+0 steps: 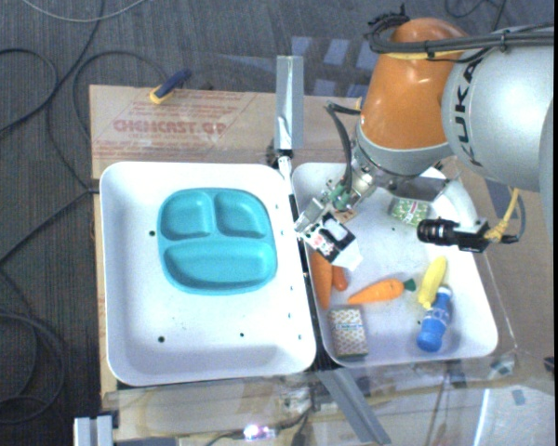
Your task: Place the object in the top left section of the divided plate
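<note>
Pick step, I judge: gripper (pixel 327 235) low over carrot (pixel 321 282); fingers' state, can't tell. Next: grasp, carry toward nine o'clock, divided plate (pixel 219 240).

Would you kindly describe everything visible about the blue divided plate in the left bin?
The divided plate is turquoise blue and looks like smooth moulded plastic, with rounded corners. Raised ridges split it into three sections: two smaller ones along its top edge, left and right, and one wide one across the bottom. All three hold nothing. It lies flat and right side up on the floor of the left white bin, toward the bin's upper middle, apart from its walls. Nothing touches it but the bin floor.
</note>
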Controlling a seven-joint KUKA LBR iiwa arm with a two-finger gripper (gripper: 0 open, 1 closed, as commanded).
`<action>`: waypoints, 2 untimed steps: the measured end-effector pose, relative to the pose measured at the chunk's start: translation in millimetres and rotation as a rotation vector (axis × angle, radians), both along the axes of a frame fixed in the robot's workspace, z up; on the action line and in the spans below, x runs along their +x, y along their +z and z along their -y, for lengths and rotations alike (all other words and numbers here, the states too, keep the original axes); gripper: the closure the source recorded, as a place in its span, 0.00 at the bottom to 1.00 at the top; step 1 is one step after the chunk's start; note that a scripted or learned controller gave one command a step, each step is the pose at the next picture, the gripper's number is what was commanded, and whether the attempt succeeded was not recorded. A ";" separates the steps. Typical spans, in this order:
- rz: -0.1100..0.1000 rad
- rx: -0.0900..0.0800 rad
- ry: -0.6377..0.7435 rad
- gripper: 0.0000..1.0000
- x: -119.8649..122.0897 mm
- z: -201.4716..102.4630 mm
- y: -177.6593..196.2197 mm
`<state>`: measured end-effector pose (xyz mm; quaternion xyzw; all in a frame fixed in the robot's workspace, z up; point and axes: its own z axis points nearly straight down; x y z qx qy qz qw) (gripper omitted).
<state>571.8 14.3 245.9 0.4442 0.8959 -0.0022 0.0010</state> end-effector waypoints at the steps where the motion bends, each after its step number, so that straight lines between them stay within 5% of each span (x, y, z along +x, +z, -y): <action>1: -0.001 0.003 0.106 1.00 21.9 -71.4 -0.4; 2: -0.001 0.002 0.141 1.00 6.2 -120.4 -7.5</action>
